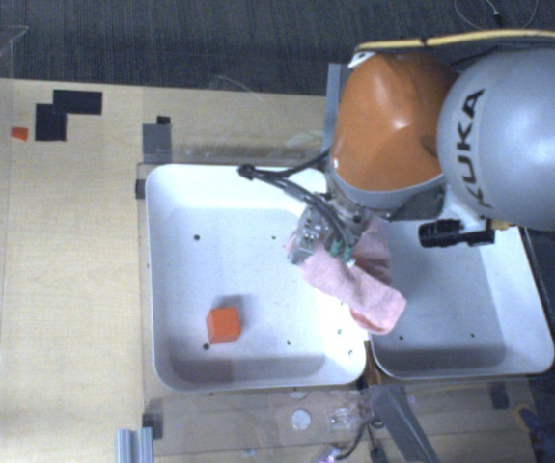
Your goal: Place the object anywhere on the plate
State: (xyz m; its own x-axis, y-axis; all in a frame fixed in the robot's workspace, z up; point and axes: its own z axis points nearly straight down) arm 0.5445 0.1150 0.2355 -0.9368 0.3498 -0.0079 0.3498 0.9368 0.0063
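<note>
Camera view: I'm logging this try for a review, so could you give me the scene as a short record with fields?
arm: grey, orange band, reaching in from the right
gripper: over the seam between the two bins, touching the pink cloth
pink cloth: hangs below the gripper, across the edge between bins; grip not clear
orange block: lying in the left bin, lower left, apart from the gripper
right bin: partly under the arm
plate: cannot identify one
</note>
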